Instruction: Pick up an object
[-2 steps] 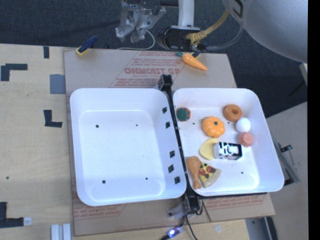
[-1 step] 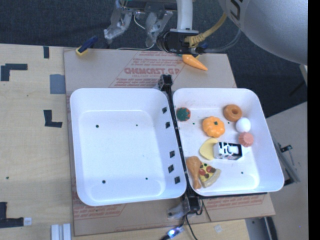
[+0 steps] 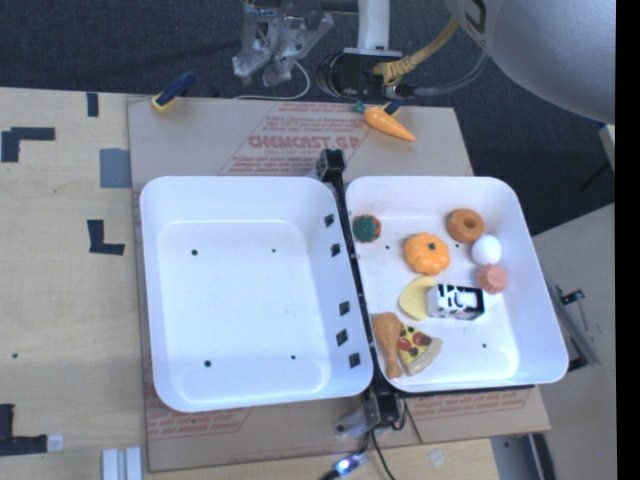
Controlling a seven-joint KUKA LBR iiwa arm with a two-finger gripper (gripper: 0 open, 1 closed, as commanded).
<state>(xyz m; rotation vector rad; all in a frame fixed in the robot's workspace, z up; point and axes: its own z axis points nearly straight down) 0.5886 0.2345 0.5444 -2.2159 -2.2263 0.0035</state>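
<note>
The fingers (image 3: 272, 50) hang up high past the bins, and I cannot tell if they are open, while the toys, like the orange pumpkin (image 3: 427, 253), lie in the right bin (image 3: 520, 353) toward five o'clock from them.

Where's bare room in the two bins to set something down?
The left white bin has bare floor wall to wall. In the right white bin, only the strip right of the toy pizza slice is free; its middle is crowded around the orange toy pumpkin.

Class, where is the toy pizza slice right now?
The toy pizza slice lies in the right white bin, near its front-left corner, just below the pale yellow wedge.
</note>
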